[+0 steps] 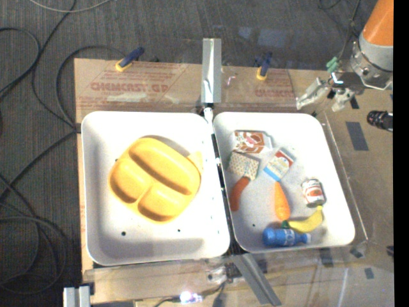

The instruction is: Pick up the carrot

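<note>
One camera is sitting fixed above the bench (96, 82), looking down at a slant. It is standing far enough back to be taking in both white bins, the left bin (96, 235) and the right bin (332, 171), plus the dark floor (38, 43) around them. The arm (380, 24) is coming in from the upper right corner.
</note>
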